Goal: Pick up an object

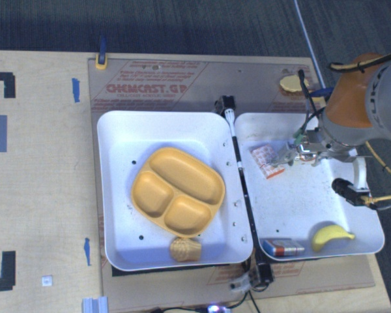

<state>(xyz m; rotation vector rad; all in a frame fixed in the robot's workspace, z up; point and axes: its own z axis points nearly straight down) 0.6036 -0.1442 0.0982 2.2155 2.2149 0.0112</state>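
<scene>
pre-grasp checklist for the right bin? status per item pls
1. Gripper over the right bin: ok.
2. Nearest target, the red-and-white packet, lies just beside the gripper: ok.
3. Packet between the fingers: not ok; none seen there.
4. Banana and battery at the near edge, away from the arm: ok.
5. Finger opening: cannot tell.
6. Yellow tray and brown object sit in the left bin, out of the way: ok.

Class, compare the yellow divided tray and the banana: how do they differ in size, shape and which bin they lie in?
The yellow divided tray is far larger than the banana. The tray is broad, rounded and split into three compartments; the banana is slim and curved. The tray lies in the left bin, the banana in the right bin's near corner. Both are yellow.
</scene>
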